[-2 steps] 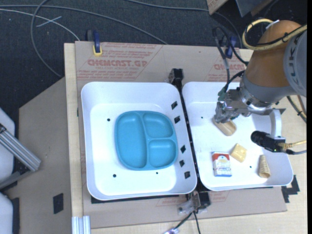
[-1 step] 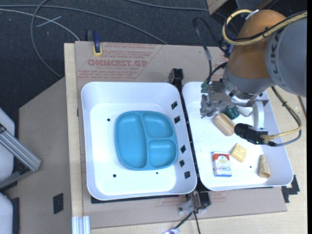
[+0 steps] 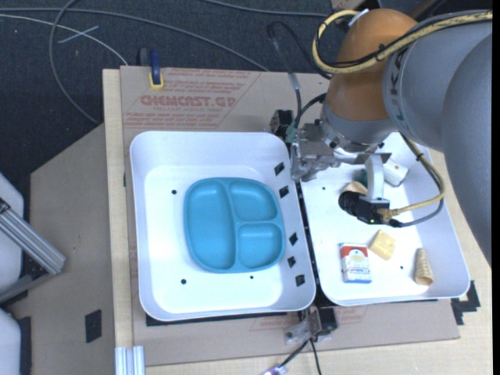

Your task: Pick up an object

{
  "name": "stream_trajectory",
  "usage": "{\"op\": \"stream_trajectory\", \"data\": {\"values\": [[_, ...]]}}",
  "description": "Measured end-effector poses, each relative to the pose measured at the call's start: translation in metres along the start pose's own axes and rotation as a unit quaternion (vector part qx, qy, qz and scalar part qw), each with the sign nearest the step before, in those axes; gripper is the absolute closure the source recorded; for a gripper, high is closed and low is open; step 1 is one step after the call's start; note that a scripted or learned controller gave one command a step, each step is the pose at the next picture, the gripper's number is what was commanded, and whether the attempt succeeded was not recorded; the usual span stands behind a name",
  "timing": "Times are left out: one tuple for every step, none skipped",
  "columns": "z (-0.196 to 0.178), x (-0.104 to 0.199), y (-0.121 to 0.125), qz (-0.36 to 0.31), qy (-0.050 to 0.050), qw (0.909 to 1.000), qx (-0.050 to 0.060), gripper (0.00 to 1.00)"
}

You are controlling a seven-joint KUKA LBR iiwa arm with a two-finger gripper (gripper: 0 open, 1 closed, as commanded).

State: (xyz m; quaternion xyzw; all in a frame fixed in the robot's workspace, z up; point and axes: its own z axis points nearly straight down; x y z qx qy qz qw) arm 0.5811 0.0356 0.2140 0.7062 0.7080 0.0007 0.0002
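Objects sit in the right bin (image 3: 332, 283): small box (image 3: 356, 262), pale block (image 3: 383, 244), cone (image 3: 423, 267), all at lower right of frame. Gripper (image 3: 312, 158) hangs at the bin's upper left corner by the divider; open or shut can't be told, nothing seen held. Best move, likely: shift toward lower right, centre over the box, descend square. Targets lie well apart from gripper. Left bin (image 3: 148, 209) holds a blue tray (image 3: 233, 223).

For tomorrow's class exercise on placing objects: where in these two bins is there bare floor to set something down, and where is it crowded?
Left bin: the blue divided plate takes the middle; bare strips remain along the left wall and the near edge. Right bin: bare floor at the near-left corner beside the small red-and-white box. It is crowded around the cheese wedge, cone and the gripper at the far end.
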Motion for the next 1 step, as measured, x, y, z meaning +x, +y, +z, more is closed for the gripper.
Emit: {"op": "stream_trajectory", "data": {"values": [[-0.0133, 0.046, 0.0192, -0.001, 0.001, 1.0, -0.001, 1.0]]}}
